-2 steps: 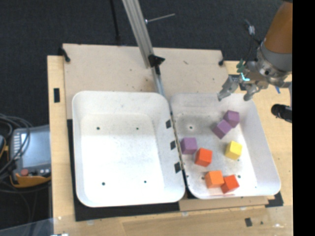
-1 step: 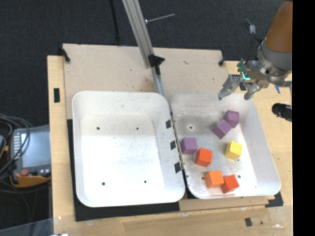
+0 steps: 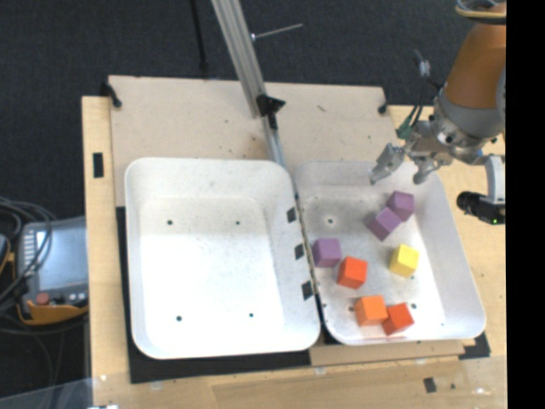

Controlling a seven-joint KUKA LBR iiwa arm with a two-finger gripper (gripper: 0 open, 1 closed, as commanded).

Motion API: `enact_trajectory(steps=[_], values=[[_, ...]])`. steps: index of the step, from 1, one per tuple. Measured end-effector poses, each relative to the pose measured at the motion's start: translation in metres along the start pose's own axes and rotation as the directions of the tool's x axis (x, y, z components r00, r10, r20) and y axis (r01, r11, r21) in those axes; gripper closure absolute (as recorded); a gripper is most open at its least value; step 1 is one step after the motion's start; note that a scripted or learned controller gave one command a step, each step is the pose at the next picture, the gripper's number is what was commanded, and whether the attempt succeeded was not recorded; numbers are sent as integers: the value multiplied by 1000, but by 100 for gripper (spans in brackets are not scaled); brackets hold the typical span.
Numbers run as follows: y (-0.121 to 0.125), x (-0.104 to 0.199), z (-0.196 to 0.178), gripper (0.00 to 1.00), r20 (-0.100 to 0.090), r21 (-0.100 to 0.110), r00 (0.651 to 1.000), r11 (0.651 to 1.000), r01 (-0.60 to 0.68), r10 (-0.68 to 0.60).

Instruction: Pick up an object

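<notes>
You'll find no text, label, brand, number or sign that can be read anywhere around the gripper (image 3: 400, 169), on the blocks or on the bins.

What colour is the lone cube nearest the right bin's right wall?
Yellow, seen in the camera view.

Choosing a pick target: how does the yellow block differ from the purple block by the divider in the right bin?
The small yellow cube-shaped block is yellow and sits towards the outer side of the right white bin; the small purple cube-shaped block is purple and sits close to the divider. The yellow one looks turned at an angle; the purple one looks squarer to the bin. Both look similar in size, and each stands apart from its neighbours.
</notes>
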State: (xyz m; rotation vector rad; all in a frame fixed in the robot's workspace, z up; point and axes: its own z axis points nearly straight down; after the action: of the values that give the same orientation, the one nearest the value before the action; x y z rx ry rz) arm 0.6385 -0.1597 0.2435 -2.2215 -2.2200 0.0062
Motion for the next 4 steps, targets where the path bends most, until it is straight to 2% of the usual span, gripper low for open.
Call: enact_trajectory(steps=[2, 3, 4], values=[[12, -15, 102, 0, 0, 0, 1000, 1000, -2, 2], [13, -16, 87, 100, 1, -7, 1000, 1000, -2, 2], [12, -19, 22, 100, 0, -12, 1000, 1000, -3, 3]])
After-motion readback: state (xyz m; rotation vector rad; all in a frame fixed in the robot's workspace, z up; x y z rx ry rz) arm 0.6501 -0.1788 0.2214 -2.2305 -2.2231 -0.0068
